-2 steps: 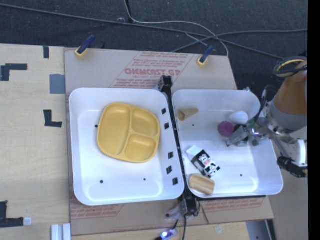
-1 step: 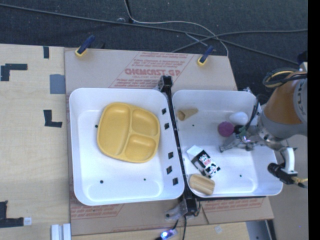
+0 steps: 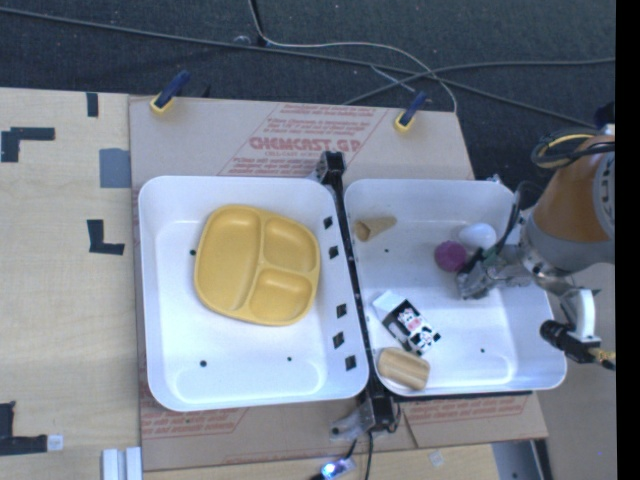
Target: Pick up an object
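Note:
My gripper (image 3: 476, 280) hangs low over the right side of the right bin (image 3: 500, 363), with the grey arm and its orange band (image 3: 575, 203) reaching in from the right. A purple round object (image 3: 449, 256) lies just left of and above the gripper tip, close to it. A white ball (image 3: 481, 234) sits right behind the purple one. Nothing shows held in the gripper. Nearer the front lie a black-and-white patterned carton (image 3: 410, 327) and a tan block (image 3: 403, 369). A small tan wedge (image 3: 373, 228) rests at the bin's back left.
The left bin (image 3: 165, 298) holds a yellow divided plate (image 3: 257, 264). A black divider with clips (image 3: 345, 288) runs between the bins. Cables (image 3: 400, 68) cross the dark floor behind. Two yellow clamps (image 3: 170, 92) pin the cardboard base.

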Controlling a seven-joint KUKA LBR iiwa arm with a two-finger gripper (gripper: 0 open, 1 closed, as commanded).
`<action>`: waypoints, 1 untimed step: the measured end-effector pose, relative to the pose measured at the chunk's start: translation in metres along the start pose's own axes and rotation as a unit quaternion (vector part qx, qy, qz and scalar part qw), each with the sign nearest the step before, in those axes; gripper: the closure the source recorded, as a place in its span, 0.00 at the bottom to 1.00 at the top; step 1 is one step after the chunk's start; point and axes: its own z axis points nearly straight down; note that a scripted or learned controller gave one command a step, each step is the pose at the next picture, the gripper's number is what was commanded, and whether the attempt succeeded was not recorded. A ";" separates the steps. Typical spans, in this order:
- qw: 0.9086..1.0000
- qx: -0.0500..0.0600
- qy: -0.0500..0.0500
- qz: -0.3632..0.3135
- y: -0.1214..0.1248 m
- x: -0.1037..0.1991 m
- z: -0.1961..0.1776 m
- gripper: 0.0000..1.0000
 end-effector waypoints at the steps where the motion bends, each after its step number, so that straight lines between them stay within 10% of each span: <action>1: 1.000 0.001 0.002 0.000 0.004 0.011 -0.050 1.00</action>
